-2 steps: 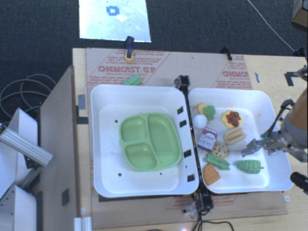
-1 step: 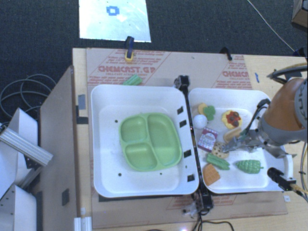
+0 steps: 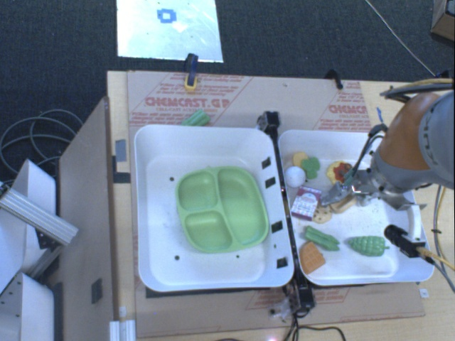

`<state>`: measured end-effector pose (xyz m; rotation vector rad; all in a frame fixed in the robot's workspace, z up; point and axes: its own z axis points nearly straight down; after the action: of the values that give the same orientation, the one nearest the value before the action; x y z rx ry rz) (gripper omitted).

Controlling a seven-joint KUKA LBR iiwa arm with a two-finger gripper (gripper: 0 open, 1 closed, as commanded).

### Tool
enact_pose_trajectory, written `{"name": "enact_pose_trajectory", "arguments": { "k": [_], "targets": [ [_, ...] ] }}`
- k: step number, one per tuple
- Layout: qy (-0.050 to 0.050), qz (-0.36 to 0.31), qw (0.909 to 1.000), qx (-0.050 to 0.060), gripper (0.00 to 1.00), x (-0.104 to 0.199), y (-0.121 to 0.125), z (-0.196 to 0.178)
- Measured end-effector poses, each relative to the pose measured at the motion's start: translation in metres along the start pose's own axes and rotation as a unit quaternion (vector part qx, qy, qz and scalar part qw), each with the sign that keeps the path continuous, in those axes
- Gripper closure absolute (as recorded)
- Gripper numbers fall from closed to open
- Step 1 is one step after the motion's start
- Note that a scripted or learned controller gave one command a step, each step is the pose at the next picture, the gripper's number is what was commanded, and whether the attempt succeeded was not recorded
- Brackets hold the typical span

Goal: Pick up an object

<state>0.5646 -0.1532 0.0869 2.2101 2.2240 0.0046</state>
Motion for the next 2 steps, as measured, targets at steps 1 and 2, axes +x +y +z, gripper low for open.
{"name": "enact_pose_trajectory", "arguments": {
  "k": [1, 2],
  "targets": [
    [0.000, 0.000, 1.0000, -0.001, 0.00, -0.023, 0.050, 0.000],
    [0.000, 0.005, 1.0000, 0.003, 0.00, -0.056, -0.027, -0.086]
  ]
}}
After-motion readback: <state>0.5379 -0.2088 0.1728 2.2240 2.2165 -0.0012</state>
